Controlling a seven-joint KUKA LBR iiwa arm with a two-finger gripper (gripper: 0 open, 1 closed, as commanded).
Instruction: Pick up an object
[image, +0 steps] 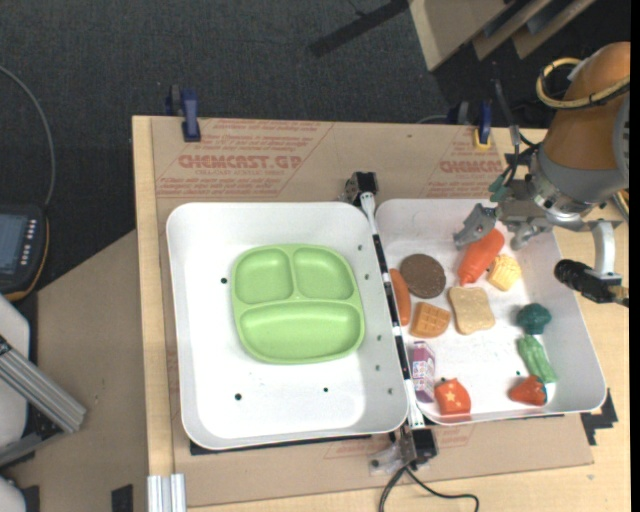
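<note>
A grey robot arm with an orange band reaches in from the right over a worktop bearing two shallow white bins side by side. Its gripper hangs low over the far part of the right bin, with the fingers spread apart, one on each side of the upper end of an orange toy carrot; the carrot lies tilted in the bin and whether the fingers touch it cannot be told.

Just beside the carrot on its right sits a small yellow piece. To the carrot's left lies a round brown patty, and below these a waffle square and a slice of toast lie side by side. An orange sausage-shaped piece rests along the bin's left wall, with a purple packet nearer the camera and a red tomato at the near edge. On the right side are a dark green broccoli piece, a green cucumber-like piece and a red piece at its lower end.

The left bin holds a light green three-compartment plate, lying flat near its middle.
</note>
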